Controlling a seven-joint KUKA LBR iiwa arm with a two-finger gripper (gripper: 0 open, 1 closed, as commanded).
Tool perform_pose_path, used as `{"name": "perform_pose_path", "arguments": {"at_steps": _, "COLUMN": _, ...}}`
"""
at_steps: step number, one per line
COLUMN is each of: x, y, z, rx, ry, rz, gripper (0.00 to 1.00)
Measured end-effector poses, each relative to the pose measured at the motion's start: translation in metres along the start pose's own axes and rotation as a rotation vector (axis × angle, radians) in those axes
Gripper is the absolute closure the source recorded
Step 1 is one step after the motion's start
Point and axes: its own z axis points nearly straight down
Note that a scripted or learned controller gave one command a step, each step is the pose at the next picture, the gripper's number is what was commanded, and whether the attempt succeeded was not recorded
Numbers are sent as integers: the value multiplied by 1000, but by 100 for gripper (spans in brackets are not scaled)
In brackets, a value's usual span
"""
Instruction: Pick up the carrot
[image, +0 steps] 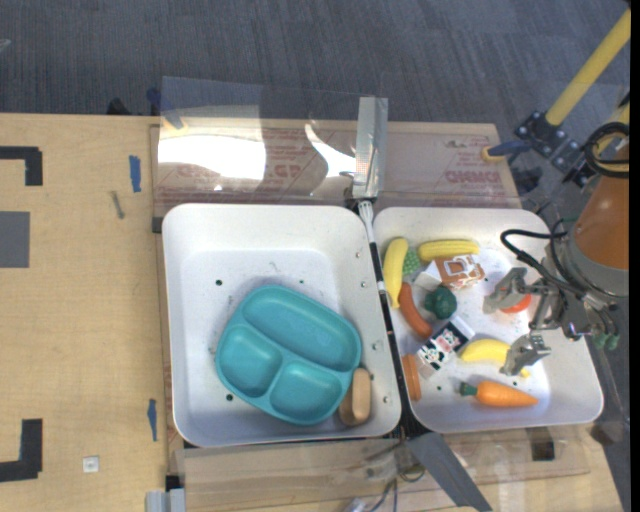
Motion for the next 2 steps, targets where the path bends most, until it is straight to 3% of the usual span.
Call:
{"name": "perform_pose_path", "arguments": {"at_steps": 1, "x": 11, "y": 11, "z": 85, "rx": 3, "ry": -23, "rz": 103, "gripper": 0}}
{"name": "perform_pose_path", "arguments": {"at_steps": 2, "x": 4, "y": 29, "z": 95, "rx": 9, "ry": -50, "rz": 300, "gripper": 0}}
